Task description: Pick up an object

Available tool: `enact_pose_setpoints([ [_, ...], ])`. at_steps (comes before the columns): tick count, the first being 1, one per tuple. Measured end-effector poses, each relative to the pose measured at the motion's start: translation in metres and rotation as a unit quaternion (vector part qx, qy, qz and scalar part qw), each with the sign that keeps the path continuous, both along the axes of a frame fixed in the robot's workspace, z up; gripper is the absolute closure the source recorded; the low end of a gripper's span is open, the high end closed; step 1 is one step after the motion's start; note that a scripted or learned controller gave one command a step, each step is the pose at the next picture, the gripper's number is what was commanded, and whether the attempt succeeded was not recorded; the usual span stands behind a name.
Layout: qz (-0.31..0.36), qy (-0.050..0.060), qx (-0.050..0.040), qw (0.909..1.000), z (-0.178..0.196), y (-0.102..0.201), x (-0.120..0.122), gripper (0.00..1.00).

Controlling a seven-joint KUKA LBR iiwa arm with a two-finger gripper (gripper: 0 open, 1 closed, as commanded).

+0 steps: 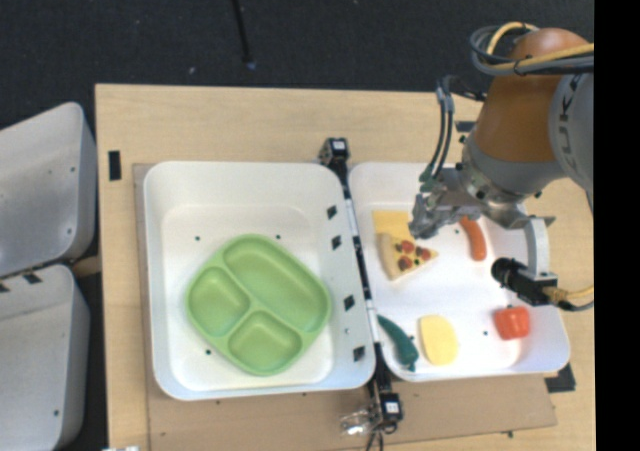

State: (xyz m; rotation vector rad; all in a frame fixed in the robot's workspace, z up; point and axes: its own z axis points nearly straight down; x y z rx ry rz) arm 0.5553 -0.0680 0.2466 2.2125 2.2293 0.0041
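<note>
Right now, target: pizza slice (402, 245) in the right bin (545, 359), lying directly under and just to the camera's lower left of the end effector (424, 217).
Key relation: the end effector sits over the slice's upper right edge, looking as if it touches or nearly touches it; most of the slice spreads away from it toward the divider between the bins.
Long axis: the slice runs from its crust end, up and left of the end effector, to its point, down and right below the end effector, so on a slant across the bin.
End effector state: cannot tell; the tip is dark and blurred against the slice, and nothing is clearly seen clamped in it.
Arm pose: arm (520, 129) reaches in from the right, wrist bent steeply down, orange band high above the bin, cables looping over the top.
Neighbours: orange sausage (473, 238) just right of the end effector, close enough to get nudged; yellow block (437, 339) and green pepper (398, 339) well below it; red piece (512, 323) down and right.
Other bin: green divided plate (258, 304) far off to the left, out of play.
Judgement: the pick reads as at the descent or contact stage, with no lift yet.
</note>
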Motion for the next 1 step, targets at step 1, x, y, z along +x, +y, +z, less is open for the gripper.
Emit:
enact_pose_setpoints([
  [1,0.0,0.001,0.0001,1.0,0.0016,0.0608,-0.0112,1.0],
])
